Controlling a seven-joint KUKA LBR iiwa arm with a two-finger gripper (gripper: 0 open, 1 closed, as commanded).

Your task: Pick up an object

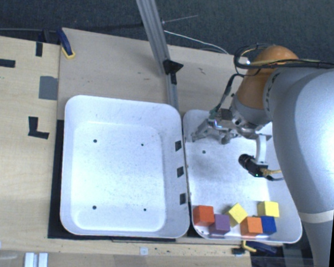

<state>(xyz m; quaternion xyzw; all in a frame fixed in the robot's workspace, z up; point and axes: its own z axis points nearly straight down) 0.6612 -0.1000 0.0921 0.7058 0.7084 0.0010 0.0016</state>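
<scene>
Your gripper [210,131] hangs over the upper part of the right bin [222,171], fingers spread, nothing between them. The blocks sit along that bin's lower edge, well apart from it: orange [204,214], purple [221,223], yellow [237,212], blue [268,225].

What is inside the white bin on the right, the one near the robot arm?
Inside the right bin sit small blocks along its near edge: two orange, two yellow, one purple, one blue. The arm covers the bin's right side.
</scene>
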